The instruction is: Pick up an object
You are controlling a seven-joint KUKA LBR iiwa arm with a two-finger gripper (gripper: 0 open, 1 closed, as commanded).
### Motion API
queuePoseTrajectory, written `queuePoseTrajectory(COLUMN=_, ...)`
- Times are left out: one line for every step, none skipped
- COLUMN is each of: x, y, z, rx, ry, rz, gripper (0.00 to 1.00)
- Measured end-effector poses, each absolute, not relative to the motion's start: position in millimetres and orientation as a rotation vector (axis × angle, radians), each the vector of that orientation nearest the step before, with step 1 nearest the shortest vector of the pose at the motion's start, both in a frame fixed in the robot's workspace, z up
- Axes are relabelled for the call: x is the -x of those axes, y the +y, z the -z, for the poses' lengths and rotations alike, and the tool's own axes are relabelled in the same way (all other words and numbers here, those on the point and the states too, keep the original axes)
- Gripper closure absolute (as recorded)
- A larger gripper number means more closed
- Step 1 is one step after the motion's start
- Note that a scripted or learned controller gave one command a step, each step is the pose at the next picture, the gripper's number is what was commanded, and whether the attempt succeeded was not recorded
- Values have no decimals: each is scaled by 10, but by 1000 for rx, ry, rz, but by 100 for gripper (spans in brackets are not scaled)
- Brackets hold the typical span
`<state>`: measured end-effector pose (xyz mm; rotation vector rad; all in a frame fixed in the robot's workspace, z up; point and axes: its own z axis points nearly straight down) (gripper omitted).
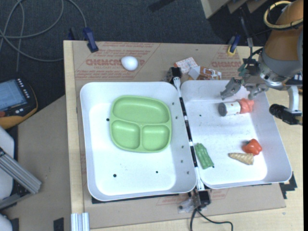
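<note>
My gripper (242,91) hangs over the far part of the right bin (274,143), its fingers spread open with nothing between them. Just below it lies a small white cylinder with a dark grey end (229,109), and an orange piece (247,105) sits against its right side. Nearer the front of this bin are a red toy pepper (253,147), a tan cone (241,158) and a green bar (203,156) by the left wall.
The left bin (96,167) holds a green three-part tray (140,123). A white egg (129,62) and some crumpled wrappers (193,69) lie on the bench behind the bins. Blue clamps (89,39) grip the far edge.
</note>
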<state>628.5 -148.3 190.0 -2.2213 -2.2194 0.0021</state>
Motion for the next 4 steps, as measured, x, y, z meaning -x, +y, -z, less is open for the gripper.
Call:
queuePoseTrajectory(x=-6487, y=-1607, z=-840, rx=2219, ry=-2221, rz=-2, gripper=0)
queuePoseTrajectory(x=-6500, y=-1607, z=-954, rx=2221, ry=-2223, rz=1, gripper=100)
queuePoseTrajectory(x=-6499, y=-1607, z=-953, rx=2221, ry=-2223, rz=1, gripper=0)
queuePoseTrajectory(x=-6214, y=-1404, z=-844, rx=2220, ry=-2220, rz=-1, gripper=0)
